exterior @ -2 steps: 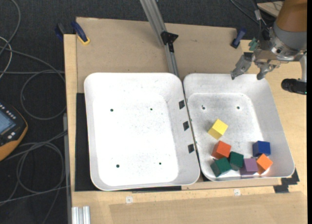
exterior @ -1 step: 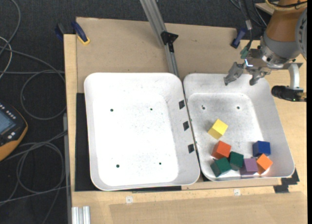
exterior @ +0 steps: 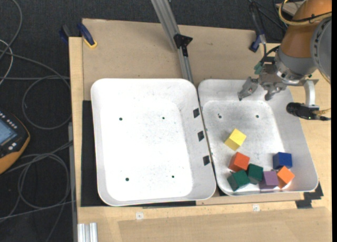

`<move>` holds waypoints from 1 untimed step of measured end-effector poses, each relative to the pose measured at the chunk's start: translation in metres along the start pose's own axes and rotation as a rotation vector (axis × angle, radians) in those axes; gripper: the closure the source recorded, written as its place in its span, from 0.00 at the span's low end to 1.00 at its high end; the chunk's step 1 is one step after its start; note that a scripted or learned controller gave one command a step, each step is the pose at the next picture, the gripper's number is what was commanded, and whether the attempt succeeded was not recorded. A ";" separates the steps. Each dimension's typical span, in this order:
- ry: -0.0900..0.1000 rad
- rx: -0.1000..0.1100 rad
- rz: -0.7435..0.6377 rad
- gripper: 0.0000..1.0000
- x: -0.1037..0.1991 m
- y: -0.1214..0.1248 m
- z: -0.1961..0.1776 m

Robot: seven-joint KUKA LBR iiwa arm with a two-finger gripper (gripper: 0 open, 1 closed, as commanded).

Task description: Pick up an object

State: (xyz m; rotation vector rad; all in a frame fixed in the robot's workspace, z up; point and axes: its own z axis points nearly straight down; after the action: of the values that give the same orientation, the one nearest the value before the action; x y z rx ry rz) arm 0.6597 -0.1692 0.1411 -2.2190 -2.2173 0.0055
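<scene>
The gripper [exterior: 257, 92] hangs over the far end of the right bin [exterior: 298, 130], its two fingers spread apart with nothing between them, while the blocks lie well apart from it toward that bin's near end. The yellow block [exterior: 235, 138] sits alone nearest the bin's middle, and the red [exterior: 240, 161], two green [exterior: 247, 176], purple [exterior: 270, 178], orange [exterior: 285, 174] and blue [exterior: 282, 160] blocks crowd the near rim. A descent into that cluster would likely fail, since touching neighbours leave the fingers no gap and one could be shoved aside or pinched askew.
</scene>
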 end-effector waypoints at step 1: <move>-0.001 -0.009 -0.001 1.00 0.000 0.002 -0.015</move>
State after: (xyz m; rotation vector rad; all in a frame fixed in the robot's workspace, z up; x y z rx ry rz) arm 0.6621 -0.1690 0.1565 -2.2225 -2.2237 -0.0029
